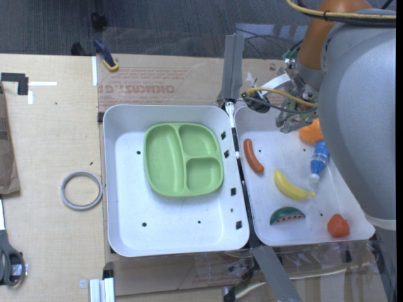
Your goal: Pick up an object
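The arm point(359, 106) hangs over the right bin point(264, 231), nothing picked yet. I cannot tell how its jaws stand. The banana point(292, 186) lies mid-bin; next, go down onto it.

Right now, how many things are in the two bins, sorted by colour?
Green: 2, divided plate, watermelon slice
Orange or red: 3, hot dog, orange item, tomato-like piece
Yellow: 1, banana
Blue: 1, bottle
Total: 7

Even, bright overhead light, soft shadows, mild glare on white bins point(119, 187).
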You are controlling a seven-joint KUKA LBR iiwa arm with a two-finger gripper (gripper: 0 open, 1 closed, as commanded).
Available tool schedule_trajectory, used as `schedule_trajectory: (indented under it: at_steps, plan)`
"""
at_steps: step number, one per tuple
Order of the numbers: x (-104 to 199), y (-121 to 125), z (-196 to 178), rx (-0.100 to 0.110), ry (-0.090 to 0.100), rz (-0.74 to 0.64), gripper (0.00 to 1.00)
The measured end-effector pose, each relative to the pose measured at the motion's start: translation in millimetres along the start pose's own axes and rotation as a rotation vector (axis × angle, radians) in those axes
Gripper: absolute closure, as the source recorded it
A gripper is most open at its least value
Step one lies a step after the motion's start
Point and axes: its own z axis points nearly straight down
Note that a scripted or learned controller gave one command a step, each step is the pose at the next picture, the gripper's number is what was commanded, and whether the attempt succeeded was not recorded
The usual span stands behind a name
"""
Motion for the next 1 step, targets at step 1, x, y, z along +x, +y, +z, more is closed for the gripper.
schedule_trajectory:
  at_steps: [1]
  plan:
    - [-65.6, 19.2, -29.0, 0.001, -0.002, -0.056, 1.0]
